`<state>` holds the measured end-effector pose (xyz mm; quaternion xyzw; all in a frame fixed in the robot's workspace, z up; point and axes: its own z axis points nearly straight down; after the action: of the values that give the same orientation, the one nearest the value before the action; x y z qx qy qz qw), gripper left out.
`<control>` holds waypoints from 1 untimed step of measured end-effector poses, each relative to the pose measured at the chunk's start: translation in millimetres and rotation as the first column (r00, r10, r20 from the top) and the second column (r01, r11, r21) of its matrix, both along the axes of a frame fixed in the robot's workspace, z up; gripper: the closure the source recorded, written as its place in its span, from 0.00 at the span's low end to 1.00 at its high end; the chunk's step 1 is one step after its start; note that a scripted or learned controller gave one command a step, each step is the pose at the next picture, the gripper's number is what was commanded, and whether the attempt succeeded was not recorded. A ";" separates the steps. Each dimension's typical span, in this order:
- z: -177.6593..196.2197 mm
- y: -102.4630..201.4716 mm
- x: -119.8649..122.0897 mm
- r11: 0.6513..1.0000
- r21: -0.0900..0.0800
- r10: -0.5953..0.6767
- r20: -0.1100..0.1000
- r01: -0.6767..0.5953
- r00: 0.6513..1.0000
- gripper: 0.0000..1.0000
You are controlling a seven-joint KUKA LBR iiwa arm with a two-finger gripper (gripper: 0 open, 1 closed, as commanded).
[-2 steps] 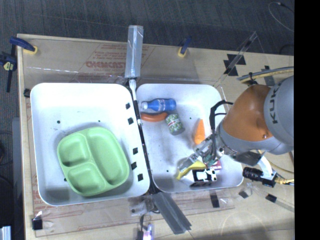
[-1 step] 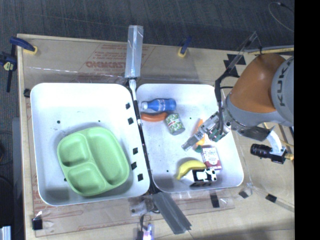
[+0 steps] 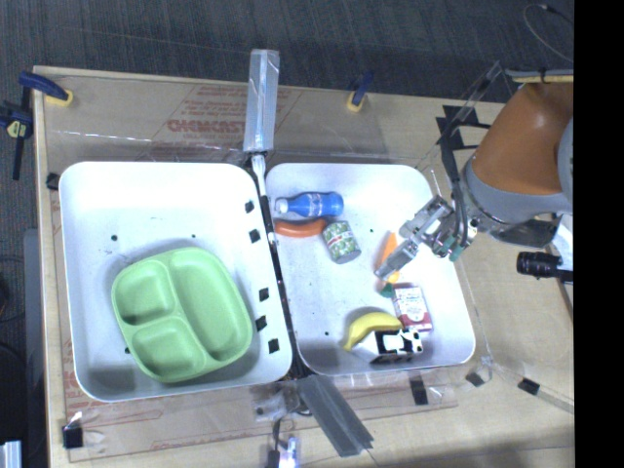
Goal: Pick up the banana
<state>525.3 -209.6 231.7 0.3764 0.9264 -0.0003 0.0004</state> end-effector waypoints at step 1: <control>-105.3 28.3 -46.6 0.997 0.002 -0.073 -0.004 0.073 0.997 0.00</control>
<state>478.7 -181.3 126.3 0.4099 0.9121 0.0000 -0.0018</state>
